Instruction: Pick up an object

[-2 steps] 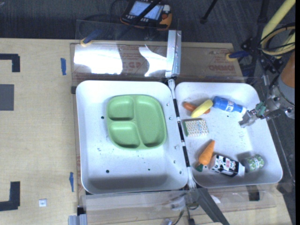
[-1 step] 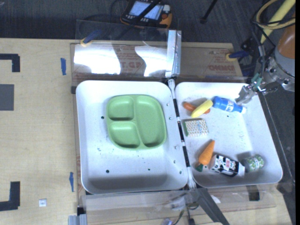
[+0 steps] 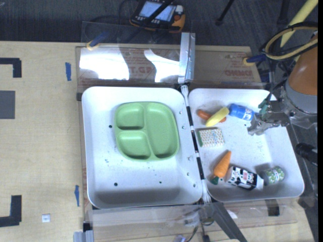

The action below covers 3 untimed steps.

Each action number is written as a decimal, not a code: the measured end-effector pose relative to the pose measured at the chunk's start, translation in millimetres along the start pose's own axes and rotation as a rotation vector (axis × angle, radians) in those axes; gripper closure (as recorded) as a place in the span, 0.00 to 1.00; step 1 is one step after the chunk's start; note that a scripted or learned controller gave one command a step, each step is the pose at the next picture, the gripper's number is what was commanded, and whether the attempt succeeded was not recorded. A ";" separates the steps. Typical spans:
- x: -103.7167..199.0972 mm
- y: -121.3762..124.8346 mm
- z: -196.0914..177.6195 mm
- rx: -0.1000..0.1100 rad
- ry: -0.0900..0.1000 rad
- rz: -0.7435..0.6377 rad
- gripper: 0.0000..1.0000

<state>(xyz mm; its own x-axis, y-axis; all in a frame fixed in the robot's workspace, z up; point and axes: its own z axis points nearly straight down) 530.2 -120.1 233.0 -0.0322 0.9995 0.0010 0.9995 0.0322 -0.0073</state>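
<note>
The right bin (image 3: 282,150) holds several small objects. A blue bottle (image 3: 240,112) lies near its back, with a yellow banana (image 3: 217,117) and a small orange piece (image 3: 203,114) to its left. A speckled square pad (image 3: 210,136) sits near the bin's left wall. Toward the front lie a carrot (image 3: 222,164), a black-and-white carton (image 3: 244,178) and a green can (image 3: 274,175). My gripper (image 3: 256,127) hangs low over the bin, just right of the blue bottle and a little nearer the front. I see nothing held in it.
The left bin (image 3: 96,135) carries a green divided plate (image 3: 147,130). A metal divider (image 3: 186,57) and a clear panel (image 3: 126,59) stand behind the bins. Cables and yellow tubing (image 3: 295,32) hang at the upper right near the arm (image 3: 305,84).
</note>
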 end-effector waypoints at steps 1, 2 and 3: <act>0.1 0.0 0.0 0.000 0.000 0.000 0.00; 24.9 -25.5 136.5 -0.002 0.000 -0.086 0.00; 33.9 -33.3 51.7 -0.006 -0.003 -0.331 0.00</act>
<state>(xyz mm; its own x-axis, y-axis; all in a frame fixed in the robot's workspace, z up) 495.4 -87.3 181.6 -0.3550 0.9348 -0.0003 0.9348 0.3550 -0.0010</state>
